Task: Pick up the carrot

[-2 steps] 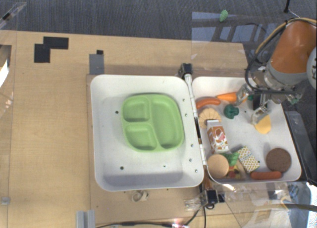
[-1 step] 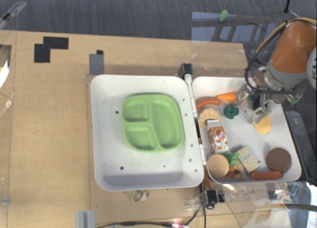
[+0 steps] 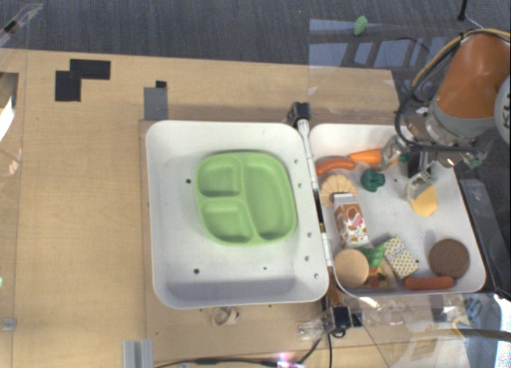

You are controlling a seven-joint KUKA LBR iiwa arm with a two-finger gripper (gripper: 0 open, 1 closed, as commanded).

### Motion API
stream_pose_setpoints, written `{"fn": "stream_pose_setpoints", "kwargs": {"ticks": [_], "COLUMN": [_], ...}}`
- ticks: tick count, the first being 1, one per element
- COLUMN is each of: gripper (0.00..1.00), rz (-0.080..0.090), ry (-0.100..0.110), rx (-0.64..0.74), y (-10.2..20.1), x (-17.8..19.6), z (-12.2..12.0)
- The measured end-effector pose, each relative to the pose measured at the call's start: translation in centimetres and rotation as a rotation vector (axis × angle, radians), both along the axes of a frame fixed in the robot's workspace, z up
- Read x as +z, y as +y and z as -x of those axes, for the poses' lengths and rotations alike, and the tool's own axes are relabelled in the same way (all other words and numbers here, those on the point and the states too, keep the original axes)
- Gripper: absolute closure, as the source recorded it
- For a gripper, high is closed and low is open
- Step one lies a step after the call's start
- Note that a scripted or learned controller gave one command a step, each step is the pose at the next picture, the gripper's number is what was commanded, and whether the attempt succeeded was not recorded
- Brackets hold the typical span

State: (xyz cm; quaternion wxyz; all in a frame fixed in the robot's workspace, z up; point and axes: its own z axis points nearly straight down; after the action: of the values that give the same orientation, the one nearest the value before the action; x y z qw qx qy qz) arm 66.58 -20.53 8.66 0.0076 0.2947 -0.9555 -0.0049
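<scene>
One claw (image 3: 413,168) in frame, upper right, hanging under the grey wrist with the orange band (image 3: 471,75). We can't tell from this angle whether it's apart or together; nothing visibly between the tips. It sits over the back of the right white bin (image 3: 467,223).

We see the orange toy carrot with a green top (image 3: 369,156) just left of the claw, lying near the bin's back wall, close to it but no clear contact. Left of the carrot, a red-orange sausage-shaped piece (image 3: 333,165). Just below the carrot, a dark green chunky toy (image 3: 372,180). Below the claw, a yellow wedge-shaped piece (image 3: 424,200).

Further down the same bin: a round tan cracker (image 3: 338,185), a small white-and-brown carton (image 3: 350,223), a tan bun (image 3: 350,265), a checkered packet (image 3: 401,259), a dark brown round patty (image 3: 449,256), and a red hot dog (image 3: 429,282) along the front wall.

Centre of frame, the left white bin (image 3: 172,199) holds a light green sectioned plastic tray (image 3: 244,197), three compartments, lying flat.
</scene>
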Motion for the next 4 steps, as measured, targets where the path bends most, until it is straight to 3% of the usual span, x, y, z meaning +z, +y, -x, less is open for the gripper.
{"fn": "stream_pose_setpoints", "kwargs": {"ticks": [4], "gripper": [0.0], "rz": [0.0], "ry": [0.0], "rx": [0.0], "y": [0.0], "x": [0.0], "z": [0.0]}}
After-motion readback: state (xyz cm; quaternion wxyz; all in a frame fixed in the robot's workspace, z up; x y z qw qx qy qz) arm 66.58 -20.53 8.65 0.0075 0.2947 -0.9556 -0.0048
